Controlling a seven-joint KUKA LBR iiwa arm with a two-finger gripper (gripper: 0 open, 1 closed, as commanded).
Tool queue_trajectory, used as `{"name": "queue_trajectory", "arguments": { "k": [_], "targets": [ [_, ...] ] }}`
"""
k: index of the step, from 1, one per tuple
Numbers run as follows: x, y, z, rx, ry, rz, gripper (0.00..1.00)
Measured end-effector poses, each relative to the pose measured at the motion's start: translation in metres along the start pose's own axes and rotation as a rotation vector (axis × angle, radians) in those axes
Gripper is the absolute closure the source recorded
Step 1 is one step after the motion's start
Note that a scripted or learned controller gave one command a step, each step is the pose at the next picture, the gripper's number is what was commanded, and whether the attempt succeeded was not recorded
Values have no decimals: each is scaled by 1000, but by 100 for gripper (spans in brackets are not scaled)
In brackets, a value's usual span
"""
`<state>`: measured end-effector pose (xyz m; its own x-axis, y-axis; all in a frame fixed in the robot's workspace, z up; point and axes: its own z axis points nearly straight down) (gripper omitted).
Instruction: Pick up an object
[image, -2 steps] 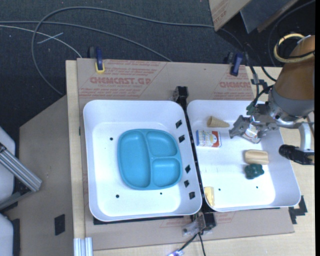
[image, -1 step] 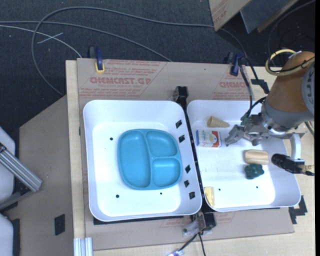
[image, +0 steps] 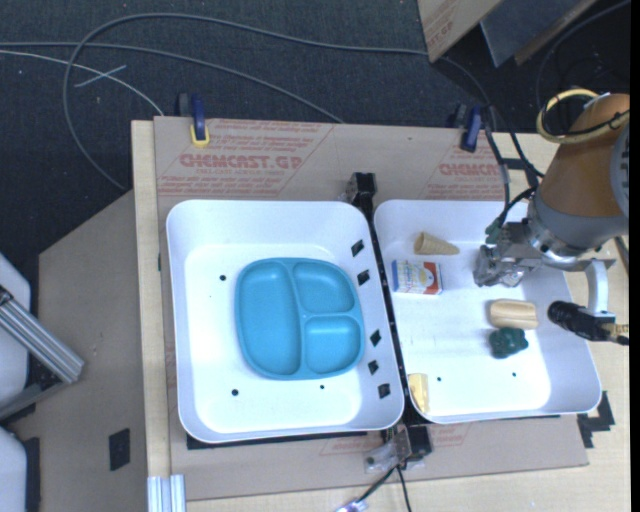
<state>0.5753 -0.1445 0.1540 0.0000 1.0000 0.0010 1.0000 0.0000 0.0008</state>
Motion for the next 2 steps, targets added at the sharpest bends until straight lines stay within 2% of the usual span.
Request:
{"name": "queue_trajectory", "arguments": {
  "k": [1,2],
  "targets": [
    [11,0,-54,-4,-2,-2,100],
    [11,1,-82,-4,-2,-2,100]
  ]
}}
